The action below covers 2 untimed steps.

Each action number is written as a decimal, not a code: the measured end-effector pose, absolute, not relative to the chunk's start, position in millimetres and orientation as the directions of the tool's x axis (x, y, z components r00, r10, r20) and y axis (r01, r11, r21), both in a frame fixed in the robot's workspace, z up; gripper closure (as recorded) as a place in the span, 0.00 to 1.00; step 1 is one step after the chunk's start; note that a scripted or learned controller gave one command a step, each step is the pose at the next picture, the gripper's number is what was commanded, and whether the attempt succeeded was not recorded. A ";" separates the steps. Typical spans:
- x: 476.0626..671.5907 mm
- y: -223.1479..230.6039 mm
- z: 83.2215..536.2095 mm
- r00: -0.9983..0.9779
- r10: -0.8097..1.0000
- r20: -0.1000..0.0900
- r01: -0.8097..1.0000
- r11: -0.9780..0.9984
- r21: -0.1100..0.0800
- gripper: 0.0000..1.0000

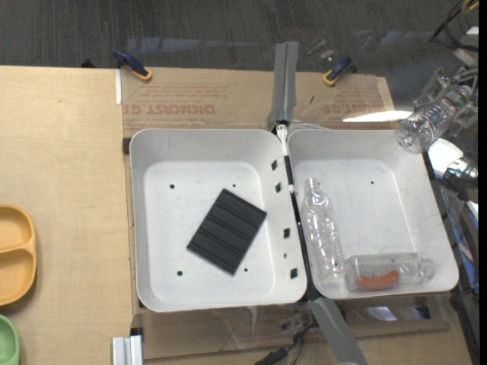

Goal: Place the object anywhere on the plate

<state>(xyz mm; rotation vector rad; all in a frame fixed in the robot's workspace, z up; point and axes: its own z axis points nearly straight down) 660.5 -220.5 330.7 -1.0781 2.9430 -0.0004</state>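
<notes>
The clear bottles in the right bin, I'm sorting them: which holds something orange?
The clear bottle along the bin's near wall; the other bottle, by the divider, looks empty.

The scene is evenly and brightly lit from above, with soft, short shadows. The two white bins read almost overexposed, their floors pale and low in contrast. A strong patch of glare sits on the cardboard just behind the right bin, washing out its print. Beside that bin's far right corner, a shiny object flares to pure white. The clear bottles inside the right bin show small glints. The floor beyond the bins is darker. Focus is slightly soft and grainy overall.
</notes>
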 end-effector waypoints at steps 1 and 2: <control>654.1 -220.5 349.1 -0.642 -0.767 -0.006 -0.767 0.642 -0.003 1.00; 660.3 -220.4 338.5 -0.391 -0.921 -0.005 -0.921 0.391 -0.003 1.00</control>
